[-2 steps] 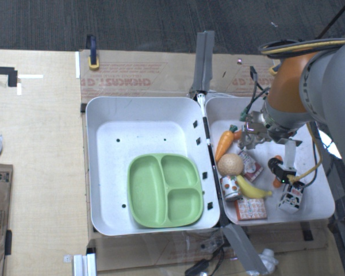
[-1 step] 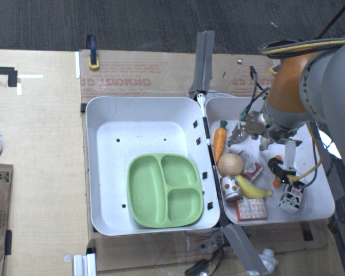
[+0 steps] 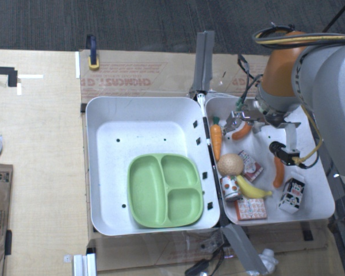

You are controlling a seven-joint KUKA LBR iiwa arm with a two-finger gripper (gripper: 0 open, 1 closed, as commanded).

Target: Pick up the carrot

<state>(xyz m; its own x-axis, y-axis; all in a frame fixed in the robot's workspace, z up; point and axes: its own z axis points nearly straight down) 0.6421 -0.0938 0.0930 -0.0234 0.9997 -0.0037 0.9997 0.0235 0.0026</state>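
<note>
Camera view: carrot [image 3: 217, 141] lengthwise along right bin's left wall, green tip up-frame; end effector [image 3: 237, 119] state unclear.

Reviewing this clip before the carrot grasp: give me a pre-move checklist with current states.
1. Carrot located, lying along the right bin's left wall: ok.
2. Gripper over the carrot: not ok, it sits to the carrot's upper right, close to a sausage.
3. Carrot between the fingers: not ok, nothing seen held.
4. Room around carrot: not ok, wall on one side, a round brown item at its lower end.
5. Finger opening: cannot tell.
</note>
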